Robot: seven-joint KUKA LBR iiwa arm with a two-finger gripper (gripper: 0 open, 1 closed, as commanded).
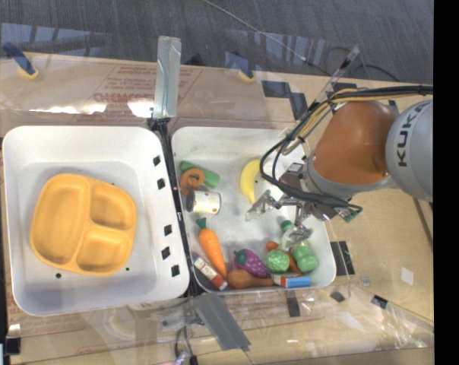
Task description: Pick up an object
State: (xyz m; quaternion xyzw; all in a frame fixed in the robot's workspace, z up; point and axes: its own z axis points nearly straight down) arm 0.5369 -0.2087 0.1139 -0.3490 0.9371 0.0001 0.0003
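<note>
My gripper (278,217) hangs over the right half of the right bin (228,137), below the orange wrist band. Its fingers (258,204) stand spread and open, with bare bin floor between them. A yellow banana (249,179) lies just up and left of the gripper. Green toy vegetables (279,261) lie just below it, near the bin's front right corner. A carrot (211,251), purple grapes (251,262) and a white cup (206,201) sit further left.
An orange-and-green toy (191,177) lies by the divider. A red bottle (209,271), a brown piece (241,279) and a red-white tube (294,281) line the front wall. The left bin (17,150) holds a yellow compartment plate (83,223).
</note>
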